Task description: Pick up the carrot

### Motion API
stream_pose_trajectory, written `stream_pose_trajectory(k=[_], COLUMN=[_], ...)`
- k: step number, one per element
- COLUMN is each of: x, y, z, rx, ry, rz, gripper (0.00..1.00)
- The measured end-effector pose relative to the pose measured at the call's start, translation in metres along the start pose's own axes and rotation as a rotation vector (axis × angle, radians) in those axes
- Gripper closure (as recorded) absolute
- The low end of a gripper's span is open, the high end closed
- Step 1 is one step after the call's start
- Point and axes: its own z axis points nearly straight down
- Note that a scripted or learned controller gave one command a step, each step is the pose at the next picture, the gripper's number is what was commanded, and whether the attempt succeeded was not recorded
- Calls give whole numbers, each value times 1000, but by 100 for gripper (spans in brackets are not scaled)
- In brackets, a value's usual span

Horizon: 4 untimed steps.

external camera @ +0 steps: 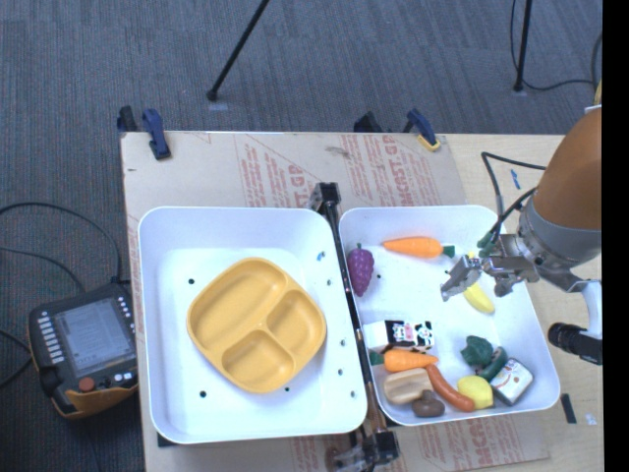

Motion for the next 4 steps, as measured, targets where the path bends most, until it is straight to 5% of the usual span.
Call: stream_pose_trajectory(k=[1,2,3,4], x=[-19,13,13,13], y=[86,111,111,111], z=[92,131,120,120], rx=[7,-1,1,1], ry=[0,0,0,-1], rz=[2,226,221,220], gripper=[0,0,100,0])
